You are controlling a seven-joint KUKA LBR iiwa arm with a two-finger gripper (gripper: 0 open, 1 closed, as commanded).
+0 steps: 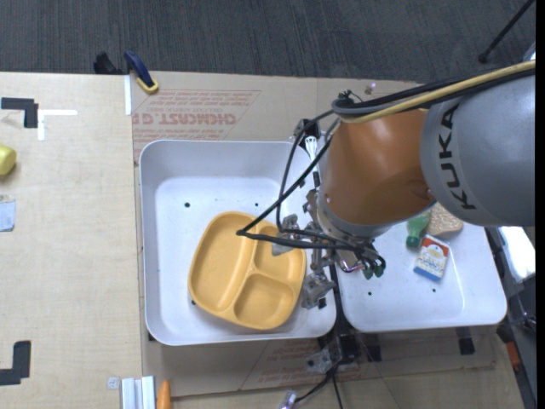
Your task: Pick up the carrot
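My gripper (318, 286) hangs low over the right rim of the left bin (162, 254), by the wall between the two bins. It is beside the right edge of a yellow divided plate (243, 271) that lies in that bin. The arm's orange band (375, 173) and grey wrist cover the inner part of the right bin (477, 301). I see nothing held in the gripper.
In the right bin lie a small white and red carton (431, 258), a green item (416, 228) and a tan speckled piece (444, 220), all partly under the arm. Black cables (294, 177) loop over the left bin. A yellow object (5, 160) sits at the far left.
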